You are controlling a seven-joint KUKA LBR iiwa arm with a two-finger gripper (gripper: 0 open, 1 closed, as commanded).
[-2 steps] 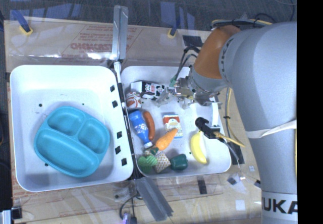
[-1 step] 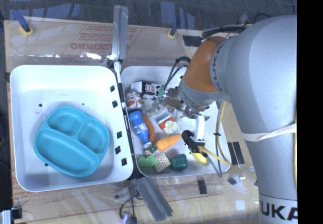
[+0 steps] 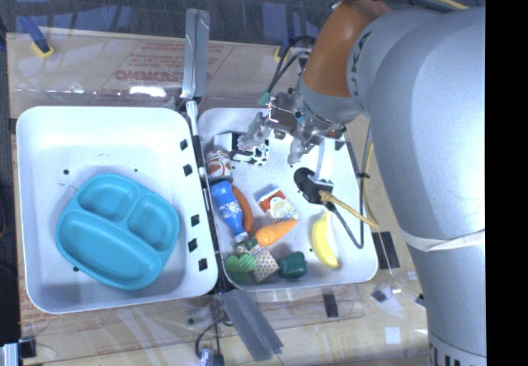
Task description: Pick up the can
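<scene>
Grey arm (image 3: 429,125) looms over the right bin (image 3: 355,269); its gripper (image 3: 280,129) hangs near the back edge, whether clenched I cannot tell. Can (image 3: 217,165) lies by the left wall, apparently not yet picked.

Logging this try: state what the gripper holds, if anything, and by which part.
Cannot be told. The gripper hangs over the right bin, above the black and white toy. Nothing is seen between its fingers. The can lies at the bin's left wall.
</scene>
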